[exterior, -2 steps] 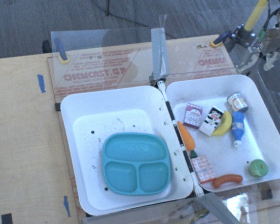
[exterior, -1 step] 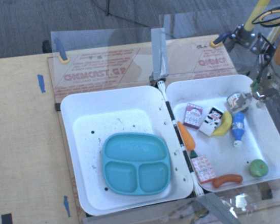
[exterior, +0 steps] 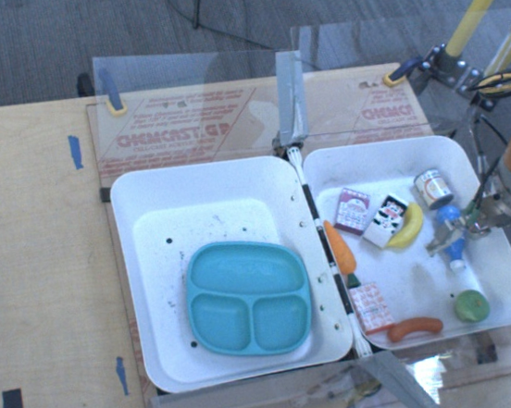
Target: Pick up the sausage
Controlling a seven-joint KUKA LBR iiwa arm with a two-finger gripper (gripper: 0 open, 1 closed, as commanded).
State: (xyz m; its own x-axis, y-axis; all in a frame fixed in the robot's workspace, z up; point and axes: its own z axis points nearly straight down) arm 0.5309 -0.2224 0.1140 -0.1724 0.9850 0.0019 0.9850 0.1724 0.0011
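We see the gripper [exterior: 449,240] low over the right side of the right bin [exterior: 486,179], reaching in from the right edge, and we cannot tell whether it is released or clenched; nothing is visibly held in it. A blue and white bottle [exterior: 452,236] lies right at it, partly hidden by the metal parts, so we cannot say whether the two touch.

Just left of the gripper lies a yellow banana [exterior: 410,227], curving around a black and white carton [exterior: 388,218], with a small purple and white box [exterior: 352,210] beside that. Above the gripper, toward the far corner, a silver can [exterior: 433,188] lies tilted. Below it, near the front right corner, sits a green round fruit [exterior: 472,306].

The sausage [exterior: 414,328] lies flat along the front wall of the right bin, well apart from the gripper, between the green fruit and a pink patterned packet [exterior: 370,306]. An orange carrot [exterior: 340,247] rests along the bin's left wall.

In the left bin [exterior: 151,259] sits a turquoise divided plate [exterior: 247,295]. Both bins rest on the counter [exterior: 31,274].
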